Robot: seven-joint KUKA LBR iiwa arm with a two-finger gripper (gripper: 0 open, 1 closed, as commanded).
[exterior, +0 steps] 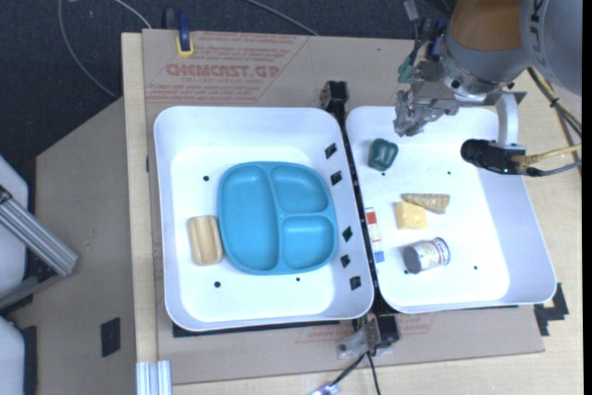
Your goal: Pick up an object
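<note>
Gripper point(407, 125): over the far-left corner of the right bin point(518, 282), pointing down; it is too small and dark here to tell whether it is open or closed.
Green piece point(382, 154): on the bin floor near that same corner, just nearward and a little left of the gripper tip, apart from it.
Green piece's axis: compact and blocky, slightly longer from far edge to near edge; its exact shape is hard to make out.
Wedge point(425, 201): tan, mid-bin, long axis running left to right.
Yellow block point(411, 216): touching the wedge's near side.
Can point(426, 254): on its side toward the near edge, dark end facing the left bin point(176, 273), long axis roughly left to right.
Left bin: a blue plate point(277, 216) with three compartments sits in the middle, and a tan block point(204, 239) lies just beside its left rim.
Hidden: the arm's upper part is cut off at the far-right corner of the view.
</note>
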